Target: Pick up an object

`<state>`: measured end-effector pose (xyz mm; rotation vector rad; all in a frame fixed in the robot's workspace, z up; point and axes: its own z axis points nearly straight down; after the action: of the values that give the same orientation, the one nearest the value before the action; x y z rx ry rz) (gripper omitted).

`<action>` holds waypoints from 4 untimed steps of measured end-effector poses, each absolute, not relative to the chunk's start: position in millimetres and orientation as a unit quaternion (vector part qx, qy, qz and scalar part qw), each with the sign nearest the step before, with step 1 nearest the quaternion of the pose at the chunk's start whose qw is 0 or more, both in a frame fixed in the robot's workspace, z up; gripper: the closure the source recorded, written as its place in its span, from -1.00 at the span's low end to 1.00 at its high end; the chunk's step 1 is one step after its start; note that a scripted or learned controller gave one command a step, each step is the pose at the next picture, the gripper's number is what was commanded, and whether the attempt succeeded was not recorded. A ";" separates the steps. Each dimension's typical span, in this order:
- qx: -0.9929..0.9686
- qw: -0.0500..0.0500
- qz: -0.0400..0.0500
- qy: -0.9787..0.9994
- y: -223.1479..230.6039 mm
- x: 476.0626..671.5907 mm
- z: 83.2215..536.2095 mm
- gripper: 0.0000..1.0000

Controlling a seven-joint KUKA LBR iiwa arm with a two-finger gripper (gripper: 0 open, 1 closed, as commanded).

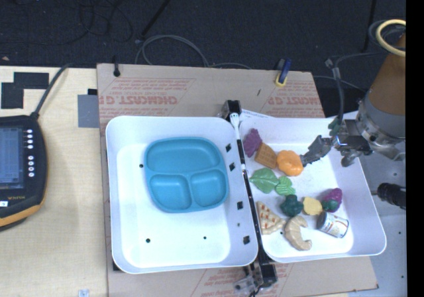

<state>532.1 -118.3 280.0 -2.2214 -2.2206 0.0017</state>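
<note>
The right bin (361, 239) holds several toy foods: a purple piece (251, 142), a brown cone (266, 155), an orange ball (289, 162), green leaves (265, 179), a dark green piece (291, 205), a yellow piece (311, 207), a second purple piece (332, 197), a small can (333, 226), a waffle-like piece (267, 217) and a tan curved piece (298, 233). My gripper (333, 154) hangs over the bin's upper right part, open, with nothing between its fingers. One dark finger (317, 150) points toward the orange ball and stops just right of it.
The left bin (126, 236) holds a blue divided tray (187, 173). A black divider (240, 176) runs between the bins. A teach pendant (16, 163) lies at the far left. Cables lie on the dark floor behind the bench.
</note>
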 end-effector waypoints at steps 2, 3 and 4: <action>-0.708 0.002 0.002 -0.707 -134.1 545.7 82.6 -1.00; -0.708 0.015 0.015 -0.706 -98.3 638.4 85.3 -1.00; -0.708 0.004 0.003 -0.706 -113.9 567.5 86.8 -1.00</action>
<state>567.5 -113.9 86.8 -2.2197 -2.2119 0.0092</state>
